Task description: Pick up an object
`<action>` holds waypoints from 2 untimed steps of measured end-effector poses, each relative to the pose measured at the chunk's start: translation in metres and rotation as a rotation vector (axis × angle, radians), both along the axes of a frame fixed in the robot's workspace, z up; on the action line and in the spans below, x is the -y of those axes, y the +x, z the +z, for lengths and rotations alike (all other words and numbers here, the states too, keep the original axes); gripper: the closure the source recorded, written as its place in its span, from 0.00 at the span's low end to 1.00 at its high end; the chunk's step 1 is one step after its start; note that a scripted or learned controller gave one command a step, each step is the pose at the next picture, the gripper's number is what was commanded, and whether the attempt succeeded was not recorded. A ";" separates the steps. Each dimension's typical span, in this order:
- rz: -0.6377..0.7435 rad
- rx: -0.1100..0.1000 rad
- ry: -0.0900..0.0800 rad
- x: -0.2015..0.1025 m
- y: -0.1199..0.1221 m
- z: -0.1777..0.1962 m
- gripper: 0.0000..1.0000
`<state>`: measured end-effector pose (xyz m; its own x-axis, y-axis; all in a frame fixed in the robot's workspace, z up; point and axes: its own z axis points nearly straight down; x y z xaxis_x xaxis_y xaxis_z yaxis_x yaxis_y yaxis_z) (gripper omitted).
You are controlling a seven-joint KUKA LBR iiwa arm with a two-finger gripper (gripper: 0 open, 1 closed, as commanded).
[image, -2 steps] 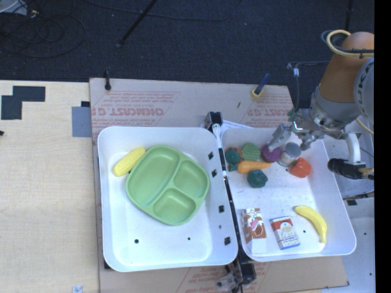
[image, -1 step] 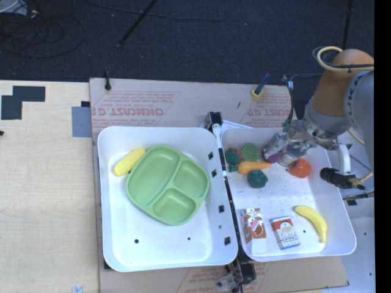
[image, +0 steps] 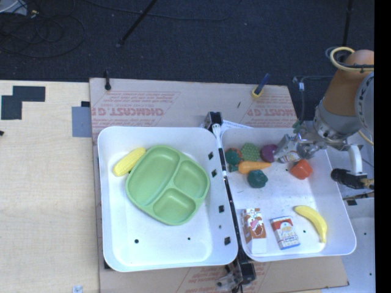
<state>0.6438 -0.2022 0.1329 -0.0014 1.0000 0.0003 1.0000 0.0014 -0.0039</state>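
Two white bins (image: 122,249) sit side by side on brown cardboard (image: 153,105) over the pale worktop (image: 43,194), dark carpet (image: 214,35) beyond with black cables (image: 55,23) trailing across it, grey and black patches (image: 80,121) at left.

Overhead slant (fixed) over bins (image: 183,258)

Place: a robot test lab.
Floor: dark carpet (image: 201,35) with loose black cables (image: 55,26), top of picture.
Bench: cardboard sheet (image: 183,105) under two white bins (image: 116,237) of toy food.
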 end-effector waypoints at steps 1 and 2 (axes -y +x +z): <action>0.002 -0.013 0.002 0.011 -0.003 -0.037 0.00; 0.000 -0.001 0.003 -0.067 -0.060 -0.046 0.00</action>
